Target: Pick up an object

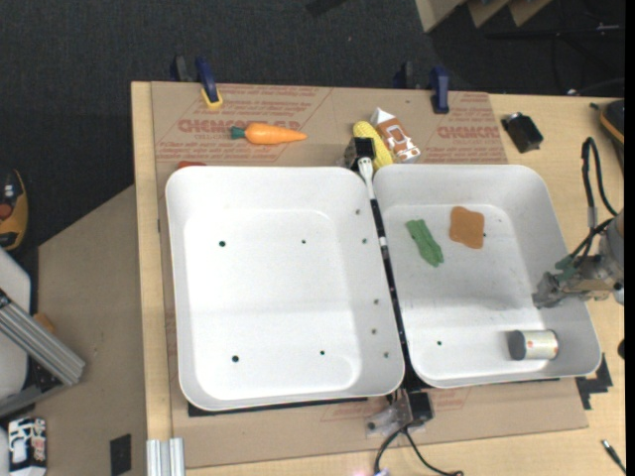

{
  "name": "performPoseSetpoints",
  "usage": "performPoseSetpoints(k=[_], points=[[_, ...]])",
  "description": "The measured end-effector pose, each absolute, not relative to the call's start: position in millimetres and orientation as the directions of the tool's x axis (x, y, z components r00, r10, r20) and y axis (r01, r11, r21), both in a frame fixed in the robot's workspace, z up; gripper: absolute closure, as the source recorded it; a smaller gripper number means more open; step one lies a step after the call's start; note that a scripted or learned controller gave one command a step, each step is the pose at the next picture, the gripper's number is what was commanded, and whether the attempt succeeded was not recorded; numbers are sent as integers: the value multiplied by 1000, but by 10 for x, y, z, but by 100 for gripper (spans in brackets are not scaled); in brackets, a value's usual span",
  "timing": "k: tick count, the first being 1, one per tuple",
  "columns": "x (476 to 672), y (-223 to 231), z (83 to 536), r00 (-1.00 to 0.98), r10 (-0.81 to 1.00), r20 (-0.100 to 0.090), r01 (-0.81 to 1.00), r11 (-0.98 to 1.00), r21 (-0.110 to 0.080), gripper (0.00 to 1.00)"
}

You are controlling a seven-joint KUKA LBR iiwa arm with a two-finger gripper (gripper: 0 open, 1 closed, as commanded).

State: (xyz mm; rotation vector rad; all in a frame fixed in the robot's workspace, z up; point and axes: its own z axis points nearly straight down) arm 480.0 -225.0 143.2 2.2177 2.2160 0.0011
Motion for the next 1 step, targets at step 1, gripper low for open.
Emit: performPoseSetpoints(k=[1], points=[[4784,-2130,1106,0,1000,2,1000,0,-4,100]])
